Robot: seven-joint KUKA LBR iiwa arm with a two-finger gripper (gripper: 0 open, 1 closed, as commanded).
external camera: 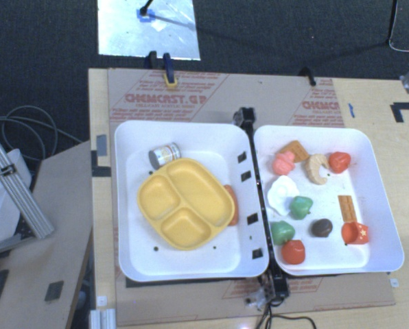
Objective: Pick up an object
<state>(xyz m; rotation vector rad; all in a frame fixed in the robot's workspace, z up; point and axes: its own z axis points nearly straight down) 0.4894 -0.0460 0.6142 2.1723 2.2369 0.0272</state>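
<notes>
Here, two white bins sit side by side on a brown sheet printed with red lettering. The left bin (132,252) holds a yellow divided plate (184,201) with three compartments, lying flat near the middle. A small metal can (165,155) lies on its side just beyond the plate's far left rim, touching or nearly touching it. An orange-red piece (231,205) peeks out from under the plate's right edge; most of it is hidden.

The right bin (383,245) holds the small things that could be picked, all lying loose on its floor. At the far side, from left to right, are a pink piece (283,163), a tan waffle-like square (296,149) touching it, a beige curved pastry (318,168) and a red piece (340,161). In the middle a white scrap (283,194) lies against a green piece (301,206). Nearer, a second green piece (282,232) touches a red round piece (294,252); a dark brown lump (321,227) sits alone to their right. By the right wall a brown stick (346,208) lies just beyond a red cup (355,234) marked with a pale star.

Black clips (246,177) line the seam between the bins. Beyond the bench a shiny metal sheet (148,19) lies on dark floor. Whether the gripper is open or closed cannot be told.
</notes>
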